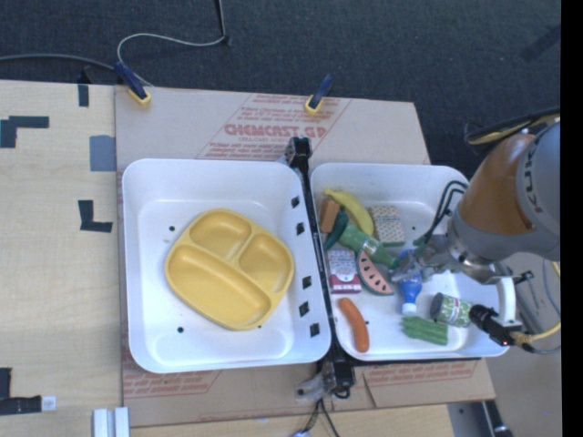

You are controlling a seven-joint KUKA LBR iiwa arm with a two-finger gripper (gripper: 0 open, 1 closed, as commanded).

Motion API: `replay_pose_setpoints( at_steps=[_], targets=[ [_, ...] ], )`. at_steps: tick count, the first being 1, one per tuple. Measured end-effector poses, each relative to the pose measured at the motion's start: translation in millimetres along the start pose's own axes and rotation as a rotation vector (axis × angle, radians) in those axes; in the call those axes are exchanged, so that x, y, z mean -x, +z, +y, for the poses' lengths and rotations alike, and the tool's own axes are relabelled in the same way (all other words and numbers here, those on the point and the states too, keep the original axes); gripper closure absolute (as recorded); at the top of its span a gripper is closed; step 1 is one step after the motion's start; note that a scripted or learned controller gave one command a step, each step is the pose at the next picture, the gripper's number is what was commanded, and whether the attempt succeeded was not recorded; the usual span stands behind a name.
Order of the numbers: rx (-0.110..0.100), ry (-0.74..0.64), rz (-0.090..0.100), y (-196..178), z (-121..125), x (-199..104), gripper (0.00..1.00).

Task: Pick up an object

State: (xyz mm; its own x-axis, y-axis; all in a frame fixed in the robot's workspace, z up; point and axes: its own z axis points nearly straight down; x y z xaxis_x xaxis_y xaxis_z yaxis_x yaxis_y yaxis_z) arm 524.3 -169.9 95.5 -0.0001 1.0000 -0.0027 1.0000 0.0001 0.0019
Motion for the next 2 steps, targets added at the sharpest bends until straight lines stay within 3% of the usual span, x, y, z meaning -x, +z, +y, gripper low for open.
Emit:
replay_pose_setpoints(
  at_steps=[1, 2],
  targets=[
    [-0.001, -0.001, 0.002, -102.2, -7.9, -11.5, 1.00],
    [-0.002, -0.002, 0.003, -153.6, -32.0, -66.3, 1.00]
  ],
)
